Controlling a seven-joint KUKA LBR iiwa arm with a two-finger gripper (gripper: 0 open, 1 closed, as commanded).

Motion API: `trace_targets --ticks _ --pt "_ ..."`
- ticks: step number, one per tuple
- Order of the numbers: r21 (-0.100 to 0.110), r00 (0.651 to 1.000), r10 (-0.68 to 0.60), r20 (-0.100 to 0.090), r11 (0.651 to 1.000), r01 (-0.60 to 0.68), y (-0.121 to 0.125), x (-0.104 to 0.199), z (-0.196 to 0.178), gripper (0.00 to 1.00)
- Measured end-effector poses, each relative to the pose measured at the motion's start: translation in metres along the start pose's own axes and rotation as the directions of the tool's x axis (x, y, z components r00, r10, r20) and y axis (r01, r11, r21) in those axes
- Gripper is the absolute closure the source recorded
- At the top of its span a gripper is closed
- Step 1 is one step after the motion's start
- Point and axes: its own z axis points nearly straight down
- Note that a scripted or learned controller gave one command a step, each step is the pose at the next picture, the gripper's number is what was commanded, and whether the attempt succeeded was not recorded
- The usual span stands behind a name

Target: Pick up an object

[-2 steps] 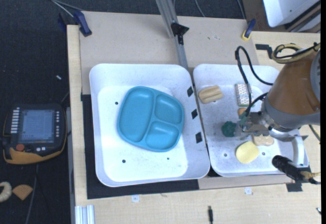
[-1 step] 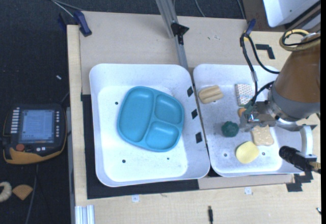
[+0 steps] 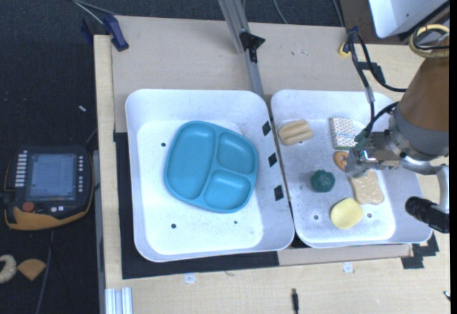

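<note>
One tan cracker [image 3: 368,188] lies lengthwise up-down under the gripper [image 3: 359,160], whose grip is unclear.

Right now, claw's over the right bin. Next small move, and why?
Probably a short descent straight down. The claw sits low in the right bin, between the small orange piece and the tan cracker-like piece, and I can't see anything held. Its own body hides what lies right under it, so creep down and check for contact.

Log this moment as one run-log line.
arm: over right bin | gripper: low beside orange piece, above cracker | grasp: none seen | blue tray: left bin
</note>
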Motion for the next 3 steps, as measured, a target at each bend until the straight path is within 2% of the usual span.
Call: trace_targets --ticks 1,3 --pt "0.002 1.000 -0.004 -0.001 1.000 0.004 0.032 0.045 -0.007 1.00" --pt "0.003 1.000 -0.003 -0.002 1.000 0.003 0.066 0.135 0.000 1.00"
